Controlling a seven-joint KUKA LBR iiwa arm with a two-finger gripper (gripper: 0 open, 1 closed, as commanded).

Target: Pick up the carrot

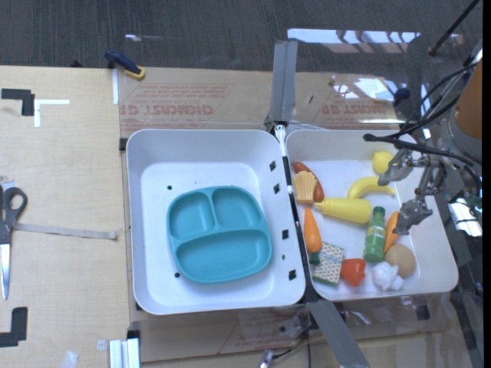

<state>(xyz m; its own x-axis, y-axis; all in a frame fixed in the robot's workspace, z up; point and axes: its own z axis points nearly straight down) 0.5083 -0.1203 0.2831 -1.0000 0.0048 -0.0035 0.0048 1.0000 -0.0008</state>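
- Scissors [8, 228] lie at the worktop's [69, 175] far left edge, well apart from both bins and outside the job.
- The left bin [146, 282] holds a teal divided plate [220, 234], lying flat near its middle, probably a landing place for picked items.
- The right bin [437, 278] carries the toy food in a crowded heap. The carrot [311, 232] lies along the bin's left wall, below a corn-like piece [305, 186] and just beside a yellow squash-shaped item [343, 209].
- A green bottle [375, 235] stands near the middle, with a second orange piece [392, 231] touching its right side.
- The pincer [410, 215] hangs over that bin's right half, near the second orange piece and well apart from the carrot; whether it is released or clenched cannot be told, and nothing is visibly grasped.
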